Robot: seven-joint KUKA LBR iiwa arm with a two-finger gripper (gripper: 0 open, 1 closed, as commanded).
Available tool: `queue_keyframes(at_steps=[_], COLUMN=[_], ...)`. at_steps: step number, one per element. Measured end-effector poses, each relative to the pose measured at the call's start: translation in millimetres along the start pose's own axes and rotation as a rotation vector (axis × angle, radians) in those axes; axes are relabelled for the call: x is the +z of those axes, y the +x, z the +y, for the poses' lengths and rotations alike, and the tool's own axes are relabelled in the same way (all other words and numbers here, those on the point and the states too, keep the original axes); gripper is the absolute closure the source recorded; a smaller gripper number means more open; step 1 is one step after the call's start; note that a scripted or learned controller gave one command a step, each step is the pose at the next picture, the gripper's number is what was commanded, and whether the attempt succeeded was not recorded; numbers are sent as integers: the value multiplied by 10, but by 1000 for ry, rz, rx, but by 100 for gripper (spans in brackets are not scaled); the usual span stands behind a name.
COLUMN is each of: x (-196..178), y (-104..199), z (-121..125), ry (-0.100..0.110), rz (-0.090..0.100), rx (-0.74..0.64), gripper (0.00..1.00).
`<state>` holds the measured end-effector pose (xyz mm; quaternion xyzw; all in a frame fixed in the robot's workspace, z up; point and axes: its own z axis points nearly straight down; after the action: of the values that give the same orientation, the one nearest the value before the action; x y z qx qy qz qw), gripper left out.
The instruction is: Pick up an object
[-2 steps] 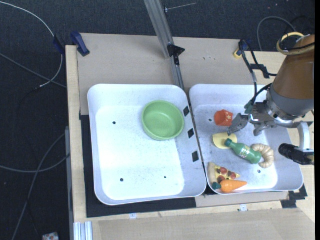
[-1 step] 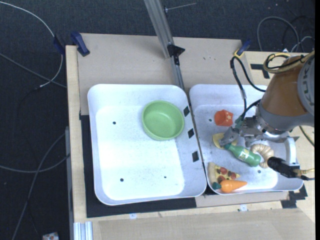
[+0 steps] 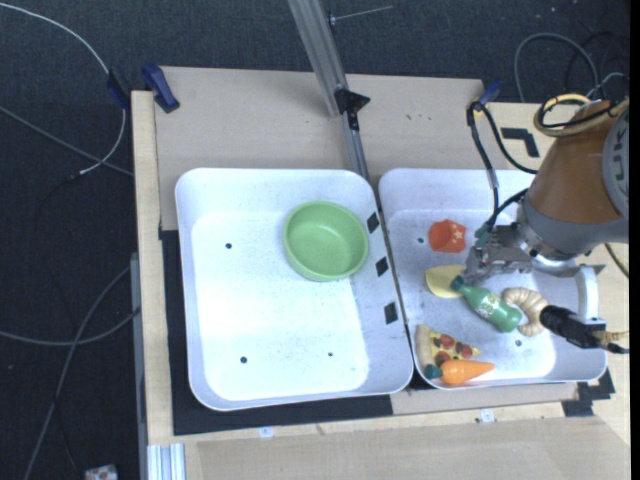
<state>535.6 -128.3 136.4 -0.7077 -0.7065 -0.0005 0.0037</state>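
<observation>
Though jaws' state untellable — gripper (image 3: pixel 480 265) over green bottle (image 3: pixel 492 308), crowded right bin (image 3: pixel 400 193) front edge.

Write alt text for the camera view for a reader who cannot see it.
A grey and orange arm reaches from the right, its tool low over a green bottle in the right bin, among a red toy, pizza slice and carrot. The left bin holds a green bowl.
</observation>
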Motion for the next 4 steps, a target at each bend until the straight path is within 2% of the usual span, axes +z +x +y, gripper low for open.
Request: queue_keyframes(at_steps=[1, 2, 3, 4], x=[-507, -981, -1169, -1243], y=[104, 149, 154, 734], z=[12, -23, -11, 31], ry=[-11, -11, -9, -9], rz=[-5, -5, -6, -4], rx=[-4, -3, -4, -8], gripper=[100, 100, 100, 100])
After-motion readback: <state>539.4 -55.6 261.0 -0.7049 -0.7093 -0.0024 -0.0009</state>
